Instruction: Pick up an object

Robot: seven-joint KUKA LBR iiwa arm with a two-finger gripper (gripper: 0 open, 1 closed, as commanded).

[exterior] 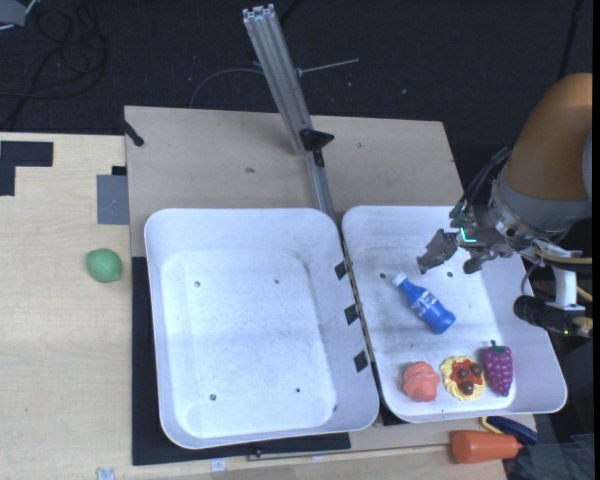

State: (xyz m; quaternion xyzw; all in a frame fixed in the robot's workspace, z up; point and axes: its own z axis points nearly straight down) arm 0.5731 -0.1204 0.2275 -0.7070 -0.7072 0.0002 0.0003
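Note:
The right bin (380, 230) holds a blue bottle with a white cap (424, 304) lying at a slant near its middle. Along its front edge sit a pink lumpy toy (418, 380), a yellow and red toy (463, 377) and a purple bunch of grapes (497, 367). My gripper (452, 257) hangs over the right bin, up and to the right of the bottle, its two dark fingers spread apart with nothing between them.
The left bin (170, 230) lies beside the right one. A green ball (104, 265) rests on the wooden bench to the left. An orange object (483, 446) lies in front of the right bin. A metal rail (284, 78) slants behind the bins.

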